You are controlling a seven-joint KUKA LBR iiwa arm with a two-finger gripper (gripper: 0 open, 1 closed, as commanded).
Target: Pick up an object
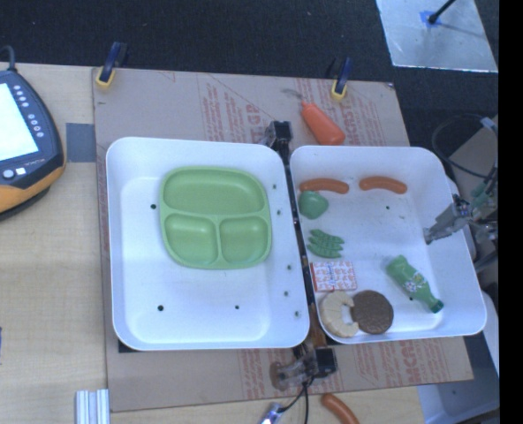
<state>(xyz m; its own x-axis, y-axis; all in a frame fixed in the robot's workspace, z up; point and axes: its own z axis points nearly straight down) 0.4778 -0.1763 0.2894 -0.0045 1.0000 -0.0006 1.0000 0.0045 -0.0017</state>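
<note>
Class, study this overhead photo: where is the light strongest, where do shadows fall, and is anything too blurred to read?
Camera view: the right bin is brightly lit, nearly washed out; the left bin carries a soft grey shade across its floor around the green tray; the gripper at the right rim is small and blurred; the whole picture is slightly soft.

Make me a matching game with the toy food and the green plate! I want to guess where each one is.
Things:
1. green tray
2. green bottle
3. carrot
4. cookie

Places:
A. outside the bins, on the cardboard behind them
B. left bin
C. right bin, front edge, beside the bagel
D. right bin, near its right side

Pairs: 1-B, 2-D, 3-A, 4-C
</note>
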